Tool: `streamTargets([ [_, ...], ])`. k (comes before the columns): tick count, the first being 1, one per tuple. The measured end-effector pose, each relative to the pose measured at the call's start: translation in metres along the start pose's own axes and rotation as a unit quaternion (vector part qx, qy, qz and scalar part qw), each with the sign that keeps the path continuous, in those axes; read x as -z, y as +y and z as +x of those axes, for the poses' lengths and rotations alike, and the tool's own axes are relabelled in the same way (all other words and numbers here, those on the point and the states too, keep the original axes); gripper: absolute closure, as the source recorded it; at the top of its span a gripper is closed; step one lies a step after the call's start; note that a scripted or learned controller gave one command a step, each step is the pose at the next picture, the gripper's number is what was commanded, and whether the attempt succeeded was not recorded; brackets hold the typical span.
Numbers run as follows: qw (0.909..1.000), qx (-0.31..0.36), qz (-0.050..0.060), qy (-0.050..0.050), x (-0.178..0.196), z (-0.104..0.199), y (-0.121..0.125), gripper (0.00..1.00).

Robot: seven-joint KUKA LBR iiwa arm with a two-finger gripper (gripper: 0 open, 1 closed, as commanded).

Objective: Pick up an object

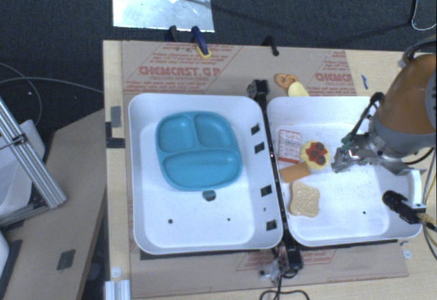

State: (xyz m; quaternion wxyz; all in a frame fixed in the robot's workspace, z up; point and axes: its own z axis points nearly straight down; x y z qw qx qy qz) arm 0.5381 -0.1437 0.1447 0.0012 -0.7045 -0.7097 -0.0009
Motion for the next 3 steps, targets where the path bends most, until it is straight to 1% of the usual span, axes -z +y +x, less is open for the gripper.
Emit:
streamTargets([
  [1, 1.0, 0.001, 0.001, 0.0, 0.012, 0.063, -0.036, 1.0],
  [2, 1.0, 0.003, -0.002, 0.0, 0.04, 0.157, -0.05, 1.0],
  [3, 1.0, 0.001, -0.005, 0.0, 0.124, 0.194, -0.049, 1.0],
])
